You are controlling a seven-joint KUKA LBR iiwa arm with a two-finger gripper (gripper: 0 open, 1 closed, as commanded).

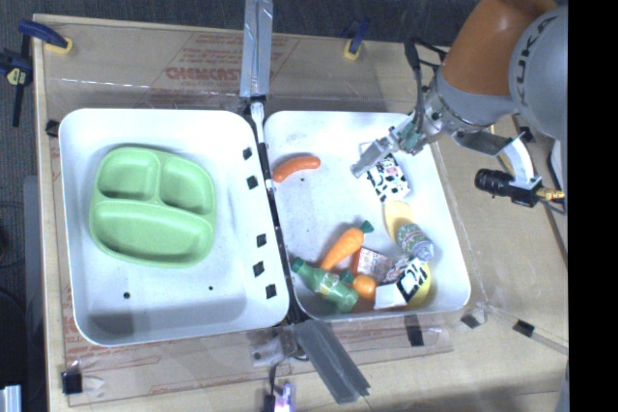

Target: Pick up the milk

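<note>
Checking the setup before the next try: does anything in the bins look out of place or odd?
Nothing looks spilled or broken. The right bin is cluttered: carrot, green bottle and other toys lie jumbled at its near end, a sausage lies apart. The milk sits tilted just below the hand. The green tray lies flat in the left bin.

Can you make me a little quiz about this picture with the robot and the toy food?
1. True or false: the green tray lies in the left bin.
2. Which is nearest the tool? A) milk B) carrot C) green bottle
3. Fill in: the sausage lies in the ___ bin.

Key: 1 true; 2 A; 3 right.
</note>
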